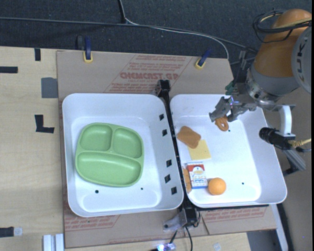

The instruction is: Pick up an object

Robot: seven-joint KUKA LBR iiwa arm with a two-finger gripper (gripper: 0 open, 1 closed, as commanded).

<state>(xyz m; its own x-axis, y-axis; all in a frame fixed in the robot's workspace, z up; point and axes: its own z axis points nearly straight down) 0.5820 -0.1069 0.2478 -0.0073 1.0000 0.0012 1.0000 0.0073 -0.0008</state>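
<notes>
The grey arm (275,61) reaches in from the right over the right bin (261,190). The left bin (73,109) holds a green divided plate (109,154) (three compartments). In the right bin lie a yellow cheese slice (200,151), a brown bread-like piece (188,136) touching its upper left corner, a small red-and-white carton (197,174) and an orange ball (216,186) just beside the carton. The gripper (223,118) hangs above the bin's upper part, its fingers clamped on a small orange ring-shaped piece (222,124), well apart from the other items.
</notes>
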